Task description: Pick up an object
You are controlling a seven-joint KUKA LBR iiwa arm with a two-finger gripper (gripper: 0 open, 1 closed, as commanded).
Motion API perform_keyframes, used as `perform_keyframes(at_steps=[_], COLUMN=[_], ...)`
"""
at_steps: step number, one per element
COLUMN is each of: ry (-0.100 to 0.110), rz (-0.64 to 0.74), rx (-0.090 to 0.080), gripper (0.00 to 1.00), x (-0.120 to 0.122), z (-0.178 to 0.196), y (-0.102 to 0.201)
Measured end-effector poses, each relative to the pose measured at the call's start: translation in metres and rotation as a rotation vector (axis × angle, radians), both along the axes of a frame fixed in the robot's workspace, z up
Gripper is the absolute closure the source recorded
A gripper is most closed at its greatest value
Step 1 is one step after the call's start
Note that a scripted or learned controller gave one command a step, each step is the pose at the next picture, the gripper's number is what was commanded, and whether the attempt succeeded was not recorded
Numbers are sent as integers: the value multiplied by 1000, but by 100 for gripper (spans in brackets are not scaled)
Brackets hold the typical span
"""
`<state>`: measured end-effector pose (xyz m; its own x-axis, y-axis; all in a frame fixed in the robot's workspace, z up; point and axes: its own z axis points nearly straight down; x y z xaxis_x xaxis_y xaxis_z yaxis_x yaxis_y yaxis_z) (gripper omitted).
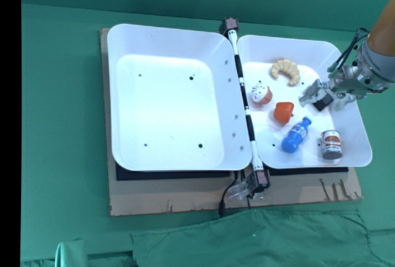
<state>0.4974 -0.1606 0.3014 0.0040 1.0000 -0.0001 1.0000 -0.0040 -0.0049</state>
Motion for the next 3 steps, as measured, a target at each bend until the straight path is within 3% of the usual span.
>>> perform_keyframes(at_steps=[1,3], ry=[0,7], rz=[0,0], rx=[0,3], gripper=[0,0], x=[0,2], z=[0,-109], y=[0,1])
